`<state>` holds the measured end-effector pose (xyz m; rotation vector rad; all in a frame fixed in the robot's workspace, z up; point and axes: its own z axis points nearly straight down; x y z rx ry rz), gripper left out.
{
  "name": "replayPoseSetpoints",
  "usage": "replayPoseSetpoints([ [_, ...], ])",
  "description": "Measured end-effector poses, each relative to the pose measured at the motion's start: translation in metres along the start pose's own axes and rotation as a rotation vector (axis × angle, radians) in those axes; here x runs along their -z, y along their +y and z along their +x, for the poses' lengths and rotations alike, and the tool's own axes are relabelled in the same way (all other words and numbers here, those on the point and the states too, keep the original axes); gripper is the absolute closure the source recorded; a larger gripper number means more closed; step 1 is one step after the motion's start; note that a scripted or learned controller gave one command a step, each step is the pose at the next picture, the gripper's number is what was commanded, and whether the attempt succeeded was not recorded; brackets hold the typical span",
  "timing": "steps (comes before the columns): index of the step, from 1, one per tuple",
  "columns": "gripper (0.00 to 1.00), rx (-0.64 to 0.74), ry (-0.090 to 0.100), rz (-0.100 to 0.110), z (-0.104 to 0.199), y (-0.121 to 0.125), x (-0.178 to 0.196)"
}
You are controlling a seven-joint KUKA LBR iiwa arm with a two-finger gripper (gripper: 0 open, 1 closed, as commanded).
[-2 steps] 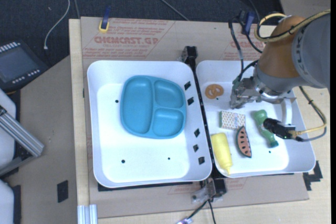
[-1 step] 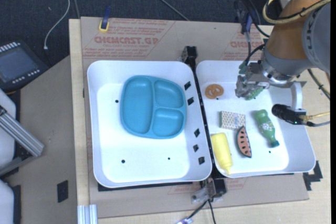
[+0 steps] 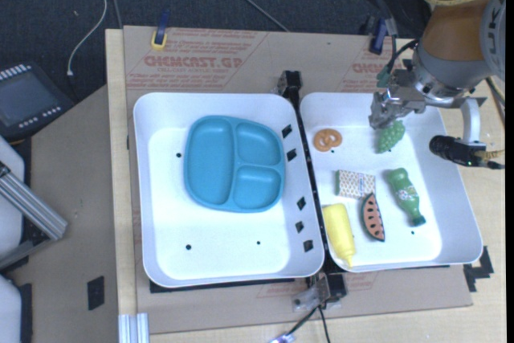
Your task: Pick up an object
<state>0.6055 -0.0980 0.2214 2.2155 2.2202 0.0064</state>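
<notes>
Near the far edge of the right white bin, the gripper hangs over the green plastic grape bunch, fingers' state untellable; a straight, centred descent should seat them around it.

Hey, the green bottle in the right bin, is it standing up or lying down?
Lying down. The green bottle rests flat on the right bin's floor, its full side showing, beside the watermelon slice.
</notes>
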Motion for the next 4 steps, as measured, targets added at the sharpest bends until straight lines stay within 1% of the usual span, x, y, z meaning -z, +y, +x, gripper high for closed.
replayPoseSetpoints([
  [1, 1.00, -0.001, 0.000, 0.003, 0.000, 0.001, 0.020],
  [2, 1.00, 0.001, 0.002, 0.009, 0.045, -0.003, 0.011],
  [3, 1.00, 0.004, 0.004, 0.009, 0.098, -0.015, 0.020],
  [4, 1.00, 0.005, 0.004, 0.007, 0.160, -0.017, 0.021],
])
